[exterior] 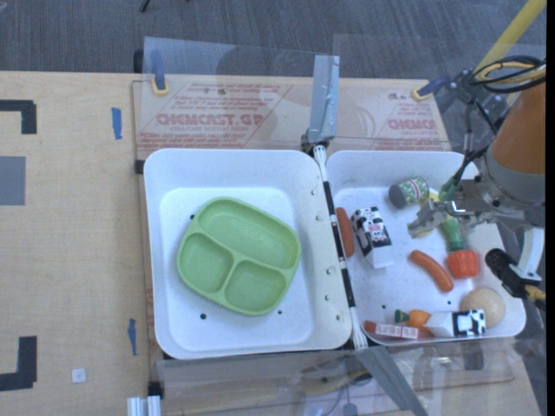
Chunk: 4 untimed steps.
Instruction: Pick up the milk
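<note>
Left bin [165,258] holding green plate [239,255], three compartments, lying flat. Right bin [347,167] crowded. Hot dog [345,231] lying along its left wall. Milk [371,235], cow-patterned carton, lying just beside hot dog, left part of bin, well apart from gripper. Second cow-print carton [464,323] sitting at front edge, near bun [482,304]. Can [408,191] lying toward back. Sausage [431,269] mid-bin, tomato [462,263] just right of it. Gripper [432,217] hanging over bin's right half, between can and tomato; jaws looking parted, gripping nothing.
</note>
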{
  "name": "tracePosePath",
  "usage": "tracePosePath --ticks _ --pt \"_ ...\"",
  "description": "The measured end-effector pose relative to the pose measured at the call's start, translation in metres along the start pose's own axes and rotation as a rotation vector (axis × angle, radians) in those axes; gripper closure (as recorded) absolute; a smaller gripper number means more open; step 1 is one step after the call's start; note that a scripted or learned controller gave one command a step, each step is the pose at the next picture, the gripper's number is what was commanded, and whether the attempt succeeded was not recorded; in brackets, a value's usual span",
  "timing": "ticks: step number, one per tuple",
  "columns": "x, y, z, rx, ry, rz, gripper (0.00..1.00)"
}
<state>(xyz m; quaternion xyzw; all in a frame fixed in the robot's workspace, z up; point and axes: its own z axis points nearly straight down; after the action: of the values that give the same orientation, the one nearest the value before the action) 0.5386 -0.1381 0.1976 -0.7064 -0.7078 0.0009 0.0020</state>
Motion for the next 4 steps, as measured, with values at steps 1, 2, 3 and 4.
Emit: tracePosePath --ticks 1,2,3,4 --pt "0.107 0.043 0.015 -0.003 -0.002 0.225 0.00" --pt "0.107 0.043 0.015 -0.003 -0.002 0.225 0.00" --pt "0.059 -0.012 0.015 0.001 0.000 -0.037 0.00" --pt "0.127 0.034 0.015 -0.002 -0.002 0.146 0.00"
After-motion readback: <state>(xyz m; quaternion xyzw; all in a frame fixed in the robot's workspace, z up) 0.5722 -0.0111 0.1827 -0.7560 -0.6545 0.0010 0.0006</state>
